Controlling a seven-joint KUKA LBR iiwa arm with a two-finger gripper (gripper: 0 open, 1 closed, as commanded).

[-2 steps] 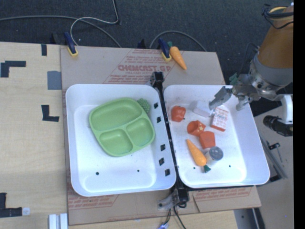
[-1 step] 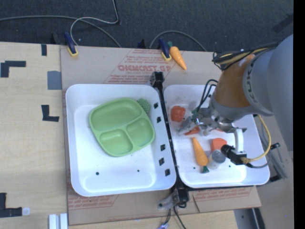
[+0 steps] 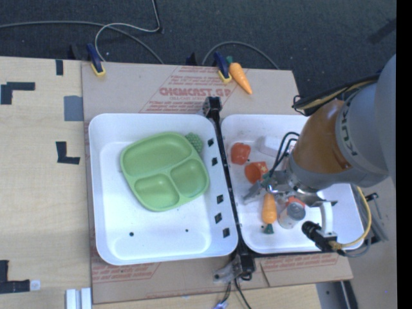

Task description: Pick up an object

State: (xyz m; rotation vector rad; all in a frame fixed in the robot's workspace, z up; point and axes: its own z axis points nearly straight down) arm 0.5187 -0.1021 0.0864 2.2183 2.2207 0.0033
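Under the grey wrist and its orange band, most of the right bin is covered from you, and the gripper shows as little more than dark metal parts poking out toward the bin's middle. You cannot tell from this angle whether the jaws are spread or pressed together. A small round object with a red top sits partly tucked under the wrist, too blurred to name. Part of a pale, translucent item lies near the far wall of that bin, also hard to make out.

Just beside the gripper's tip, on its near side, you have a toy carrot lying roughly upright in the picture, green end toward the near wall. Two red-orange pieces lie on the far side: a rounder one further off and another close to the metal parts. Nothing can be seen between the jaws.

Your left bin holds a green divided plate, tilted, with a small green knobbly thing at its far right corner. Both bins rest on a cardboard sheet clamped with blue clips to a light wooden bench. A second carrot lies on the cardboard beyond the bins. Dark carpet with loose cables runs behind the bench.
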